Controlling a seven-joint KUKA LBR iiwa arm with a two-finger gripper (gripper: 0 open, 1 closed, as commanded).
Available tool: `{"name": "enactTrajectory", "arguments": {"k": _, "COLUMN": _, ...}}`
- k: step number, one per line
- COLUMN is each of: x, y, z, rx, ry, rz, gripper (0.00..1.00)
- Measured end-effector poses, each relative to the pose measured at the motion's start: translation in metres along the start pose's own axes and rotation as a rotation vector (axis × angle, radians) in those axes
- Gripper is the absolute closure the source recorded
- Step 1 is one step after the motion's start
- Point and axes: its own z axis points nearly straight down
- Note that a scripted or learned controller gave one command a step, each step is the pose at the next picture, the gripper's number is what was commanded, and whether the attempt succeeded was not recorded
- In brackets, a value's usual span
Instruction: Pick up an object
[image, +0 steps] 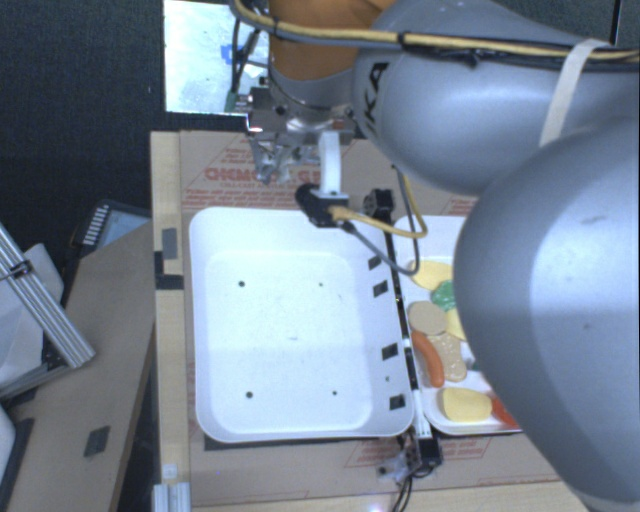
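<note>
The claw (275, 160) hangs above the tabletop (215, 175), beyond the left bin (200, 330); whether it is apart or together, I cannot tell. The toy food pieces (440, 340) lie well away in the right bin (478, 425). Best to travel over them, then descend squarely on one piece.

Grey arm (520, 200) over right bin (455, 420), gripper (270, 165) beyond left bin (290, 330)

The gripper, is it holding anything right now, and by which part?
Cannot be told. The gripper hangs over the far rim of the left bin, blurred, with no object visible at it; the objects lie in the right bin.
</note>
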Motion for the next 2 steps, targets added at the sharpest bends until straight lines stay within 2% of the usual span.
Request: {"name": "enactTrajectory", "arguments": {"k": 2, "x": -0.0005, "y": -0.0029, "z": 0.0041, "rx": 0.001, "ry": -0.001, "rz": 0.001, "gripper": 1.00}}
